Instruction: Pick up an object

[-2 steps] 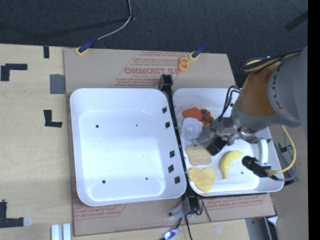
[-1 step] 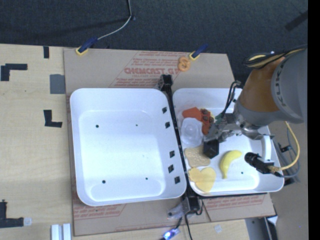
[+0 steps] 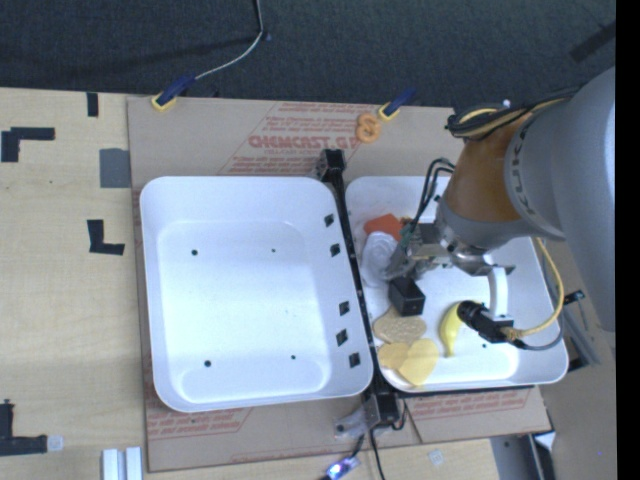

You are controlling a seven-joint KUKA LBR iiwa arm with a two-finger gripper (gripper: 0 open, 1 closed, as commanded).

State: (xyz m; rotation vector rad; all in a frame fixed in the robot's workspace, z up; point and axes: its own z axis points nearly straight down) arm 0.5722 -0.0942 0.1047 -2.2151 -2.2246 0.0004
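1. Now, camera view: gripper low in right bin, near its left wall; black tip just above tan round piece.
2. Cannot tell the end effector's state from this slanted angle.
3. Candidate things clustered close: pale yellow piece nearest, banana-like yellow piece right, red-orange item farther back, clear wrapper alongside.
4. Best descended squarely over one piece, clear of wall and neighbours; left bin well apart.

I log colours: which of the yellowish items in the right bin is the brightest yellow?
The banana-shaped piece is; the others are pale.
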